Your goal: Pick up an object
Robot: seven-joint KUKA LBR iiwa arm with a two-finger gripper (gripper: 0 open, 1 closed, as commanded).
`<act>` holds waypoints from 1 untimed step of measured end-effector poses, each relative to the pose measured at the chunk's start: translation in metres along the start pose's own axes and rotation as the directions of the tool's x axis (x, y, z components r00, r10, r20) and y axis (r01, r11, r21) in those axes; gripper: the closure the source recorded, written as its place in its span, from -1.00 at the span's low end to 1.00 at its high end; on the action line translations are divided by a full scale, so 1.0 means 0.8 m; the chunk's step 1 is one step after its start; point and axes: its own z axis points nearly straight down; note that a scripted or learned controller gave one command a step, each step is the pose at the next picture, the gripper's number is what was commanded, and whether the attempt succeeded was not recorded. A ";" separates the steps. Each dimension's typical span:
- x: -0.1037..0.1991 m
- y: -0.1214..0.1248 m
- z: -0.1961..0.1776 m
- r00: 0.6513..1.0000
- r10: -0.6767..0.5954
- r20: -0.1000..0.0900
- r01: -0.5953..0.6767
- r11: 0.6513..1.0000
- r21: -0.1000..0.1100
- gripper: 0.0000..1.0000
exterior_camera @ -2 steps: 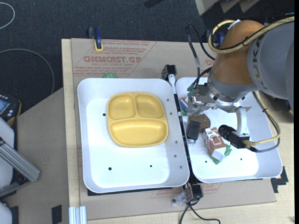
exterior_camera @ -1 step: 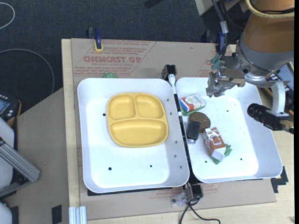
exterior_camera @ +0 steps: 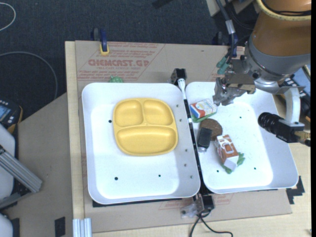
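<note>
Objects: four loose items are seen in the right bin (exterior_camera: 281, 174), all in its left half.
Carton A: small white carton with red/blue print (exterior_camera: 202, 108), lying tilted near the bin's upper left, just beside the divider between the bins.
Brown disc: dark round piece (exterior_camera: 211, 125), just below carton A, touching or nearly touching it.
Black block: small dark rectangular item (exterior_camera: 204, 138), close against the left wall, partly overlapped by the brown disc's edge.
Carton B: red-and-white box with a green end (exterior_camera: 228, 152), lying tilted near the bin's middle, just right of the black block and apart from it.
Gripper: (exterior_camera: 223, 98) positioned over the right bin's upper left, just right of carton A; nothing is seen between the fingers.
Jaws: state cannot be told, fingertips are too dark and small to be resolved.
Arm: grey wrist with orange band (exterior_camera: 284, 14) enters from upper right.
Left bin: (exterior_camera: 98, 177) holds a yellow three-compartment plate (exterior_camera: 145, 126), placed flat, upper centre.
Bench: brown board (exterior_camera: 79, 68) under both bins, red print at its top.
</note>
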 end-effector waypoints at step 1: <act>-0.002 0.001 -0.010 1.000 0.002 0.002 -0.002 1.000 0.001 1.00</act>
